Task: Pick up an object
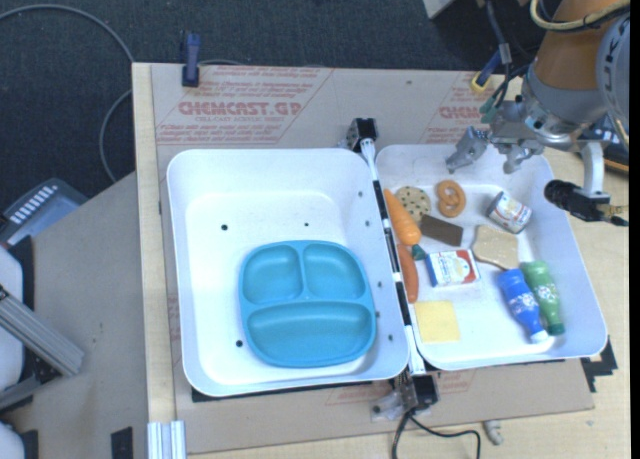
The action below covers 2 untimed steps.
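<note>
Gripper point(492, 150) spread open and grasping nothing above the right bin's point(585, 292) far rim, pretzel point(450, 197) and small can point(509, 212) just below it, cookie point(411, 199) beside, bottles point(531, 299) farther, blue tray point(305, 303) farthest.

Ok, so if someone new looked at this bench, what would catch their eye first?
Probably the blue divided plate, alone in the left bin. Next, the right bin crowded with small items: a carrot, a cookie, a yellow square, blue and green bottles. The gripper hangs over that bin's far edge.
</note>
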Each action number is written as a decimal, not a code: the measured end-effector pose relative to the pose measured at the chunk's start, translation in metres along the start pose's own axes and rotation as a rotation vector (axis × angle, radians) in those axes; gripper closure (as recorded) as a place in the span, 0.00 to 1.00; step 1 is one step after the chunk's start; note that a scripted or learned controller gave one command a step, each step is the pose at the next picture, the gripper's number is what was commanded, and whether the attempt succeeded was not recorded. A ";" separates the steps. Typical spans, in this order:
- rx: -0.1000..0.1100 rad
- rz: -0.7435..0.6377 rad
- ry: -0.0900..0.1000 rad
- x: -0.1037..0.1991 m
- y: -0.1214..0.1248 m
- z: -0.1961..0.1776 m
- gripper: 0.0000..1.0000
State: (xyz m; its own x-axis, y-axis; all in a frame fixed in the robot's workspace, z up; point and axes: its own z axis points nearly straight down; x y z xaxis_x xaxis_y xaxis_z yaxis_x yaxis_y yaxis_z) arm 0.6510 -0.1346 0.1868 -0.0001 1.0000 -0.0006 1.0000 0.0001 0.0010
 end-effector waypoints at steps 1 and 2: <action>0.001 0.001 -0.001 0.037 -0.040 0.102 0.00; -0.002 0.001 0.000 0.038 -0.039 0.092 1.00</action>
State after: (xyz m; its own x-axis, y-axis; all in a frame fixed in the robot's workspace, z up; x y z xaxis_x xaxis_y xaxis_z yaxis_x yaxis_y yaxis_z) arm 0.6121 -0.0970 0.0948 0.0009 1.0000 -0.0006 1.0000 -0.0009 0.0027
